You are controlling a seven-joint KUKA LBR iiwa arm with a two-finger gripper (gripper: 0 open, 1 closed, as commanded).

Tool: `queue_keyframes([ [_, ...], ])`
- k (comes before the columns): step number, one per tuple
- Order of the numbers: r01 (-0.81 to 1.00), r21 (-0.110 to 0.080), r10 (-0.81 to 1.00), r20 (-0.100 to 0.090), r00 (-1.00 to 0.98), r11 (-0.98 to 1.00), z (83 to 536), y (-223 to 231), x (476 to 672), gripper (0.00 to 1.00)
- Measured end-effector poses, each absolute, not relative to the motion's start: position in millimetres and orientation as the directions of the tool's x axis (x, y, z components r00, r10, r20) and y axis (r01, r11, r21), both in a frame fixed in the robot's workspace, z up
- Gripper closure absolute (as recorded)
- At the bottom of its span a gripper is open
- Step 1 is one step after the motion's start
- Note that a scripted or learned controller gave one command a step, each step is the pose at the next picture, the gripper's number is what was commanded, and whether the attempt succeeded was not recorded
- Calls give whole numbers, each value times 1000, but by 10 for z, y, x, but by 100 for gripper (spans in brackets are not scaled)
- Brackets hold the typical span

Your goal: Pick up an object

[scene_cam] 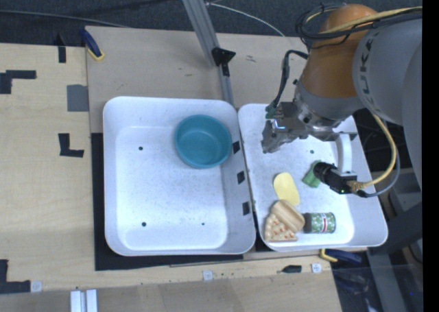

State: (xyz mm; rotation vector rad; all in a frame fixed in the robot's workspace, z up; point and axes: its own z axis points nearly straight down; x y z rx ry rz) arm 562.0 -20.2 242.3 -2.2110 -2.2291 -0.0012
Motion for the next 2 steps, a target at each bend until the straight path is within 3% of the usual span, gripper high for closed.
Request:
queue_keyframes([
  [2,1000,-2,1000,1,-6,6,2249,748,5859,100],
])
